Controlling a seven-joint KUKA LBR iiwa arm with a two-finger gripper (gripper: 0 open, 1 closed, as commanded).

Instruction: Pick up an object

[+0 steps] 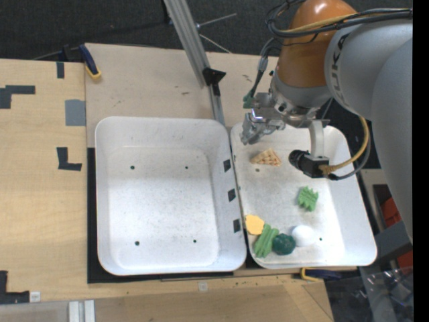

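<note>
1. Over in the right bin (355, 243) sit the loose things to pick from: a tan waffle-like wedge (267, 157) lies near the bin's far left corner, the closest of them to the gripper
2. A light green spiky piece (308, 198) lies mid-bin toward the right, well apart from the wedge
3. Along the near edge there is a little cluster: a yellow-orange piece (254, 224) against the left wall, a long green ridged piece (265, 241) just beside it, then a dark green round lump (283, 244) touching that, and a white ball (303, 234) next to the lump
4. The gripper (252, 131) hangs over the far left corner of the right bin, just above and left of the wedge; from here I cannot tell whether its jaws are spread or pressed together, and I see nothing between them
5. Behind it the arm (375, 66) comes in from the right, grey with its orange band (315, 25) above the wrist, cables looping round it
6. The left bin (107, 180) stands alongside, its white floor speckled with dark specks
7. Both bins rest on a pale wooden bench (40, 200) marked with bits of grey tape, and a slanted metal pole (194, 42) rises behind the bins
</note>
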